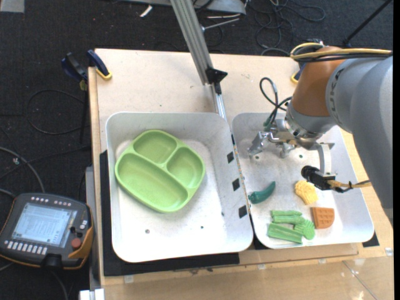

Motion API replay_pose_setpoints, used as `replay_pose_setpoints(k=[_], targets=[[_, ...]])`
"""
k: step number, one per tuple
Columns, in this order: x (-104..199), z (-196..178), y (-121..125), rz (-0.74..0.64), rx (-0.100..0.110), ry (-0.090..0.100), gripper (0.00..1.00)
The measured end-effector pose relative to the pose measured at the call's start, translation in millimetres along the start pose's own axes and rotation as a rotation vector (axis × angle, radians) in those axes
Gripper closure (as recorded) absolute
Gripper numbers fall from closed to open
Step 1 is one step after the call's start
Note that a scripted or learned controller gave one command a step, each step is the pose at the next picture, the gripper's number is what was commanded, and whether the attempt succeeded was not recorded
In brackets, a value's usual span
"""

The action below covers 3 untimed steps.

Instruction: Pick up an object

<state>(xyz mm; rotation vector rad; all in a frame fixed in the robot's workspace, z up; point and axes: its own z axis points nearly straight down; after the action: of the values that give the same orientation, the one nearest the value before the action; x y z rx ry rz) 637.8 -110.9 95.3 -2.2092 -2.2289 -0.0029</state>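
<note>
Floor: dark carpet, teach pendant (44, 228) at near left, cables beyond.
Tabletop (156, 83): pale wood, two white bins.
Right bin (359, 220): green bean toys (289, 225) lay crosswise nearest; waffle (322, 217), corn (305, 192), dark green pepper (262, 192) slanting up-right.
Left bin (125, 230): green divided plate (160, 169).
End effector (269, 141): above right bin's far part, opening impossible to judge, nothing seen held.
</note>
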Motion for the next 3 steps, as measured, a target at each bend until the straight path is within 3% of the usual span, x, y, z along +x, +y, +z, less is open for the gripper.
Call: replay_pose_setpoints(k=[1,2,3], targets=[[-9,-1,11,0.005,-0.004,-0.004,0.00],[31,-104,-82,0.008,-0.005,-0.002,0.00],[30,-110,-81,0.009,-0.003,-0.003,1.00]])
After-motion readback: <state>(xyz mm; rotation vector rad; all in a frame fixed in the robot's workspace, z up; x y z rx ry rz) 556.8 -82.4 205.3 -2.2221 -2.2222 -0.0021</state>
